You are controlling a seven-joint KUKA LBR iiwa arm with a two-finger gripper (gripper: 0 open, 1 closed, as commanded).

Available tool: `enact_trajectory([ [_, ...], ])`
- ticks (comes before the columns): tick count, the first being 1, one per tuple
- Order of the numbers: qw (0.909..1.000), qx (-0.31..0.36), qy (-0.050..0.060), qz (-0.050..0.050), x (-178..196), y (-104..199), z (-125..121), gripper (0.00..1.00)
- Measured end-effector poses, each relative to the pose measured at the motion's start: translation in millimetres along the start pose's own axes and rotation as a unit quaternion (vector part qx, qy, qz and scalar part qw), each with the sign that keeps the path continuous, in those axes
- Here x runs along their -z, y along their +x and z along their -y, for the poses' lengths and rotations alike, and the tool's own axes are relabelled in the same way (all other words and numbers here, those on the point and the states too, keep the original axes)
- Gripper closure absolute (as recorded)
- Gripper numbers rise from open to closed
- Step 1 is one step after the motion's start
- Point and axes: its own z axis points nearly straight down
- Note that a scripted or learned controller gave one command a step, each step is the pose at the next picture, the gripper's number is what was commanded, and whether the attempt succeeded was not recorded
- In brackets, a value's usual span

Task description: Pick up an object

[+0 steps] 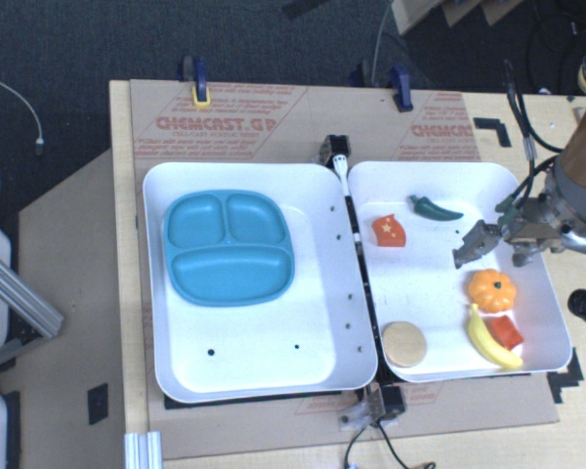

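My gripper (pixel 496 251) reaches in from the right over the right bin (pixel 439 176), its two dark fingers spread open with nothing between them. It hovers just above and behind a small orange pumpkin (pixel 491 289). A green chilli pepper (pixel 435 207) lies farther back and to the left of the gripper. A red strawberry-like piece (pixel 389 231) sits near the bin's left wall. A yellow banana (pixel 490 345) and a red block (pixel 508 332) lie at the front right, touching each other. A tan round disc (pixel 404 343) rests at the front left corner.
The left bin (pixel 176 360) holds a blue divided plate (pixel 230 247) in its back left part. A black divider strip (pixel 355 252) runs between the two bins. Cables hang over the bench's right edge near the arm (pixel 578 179).
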Motion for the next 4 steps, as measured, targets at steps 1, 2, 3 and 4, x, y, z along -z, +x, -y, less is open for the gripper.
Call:
enact_trajectory([
  [1, 1.0, 0.002, -0.006, 0.001, 6, 0, -2, 0.0],
  [2, 1.0, 0.001, -0.004, 0.0, -40, -4, -9, 0.0],
  [3, 1.0, 0.001, -0.004, 0.0, -97, -3, -18, 0.0],
  [4, 1.0, 0.001, -0.004, 0.0, -141, -5, -17, 0.0],
])
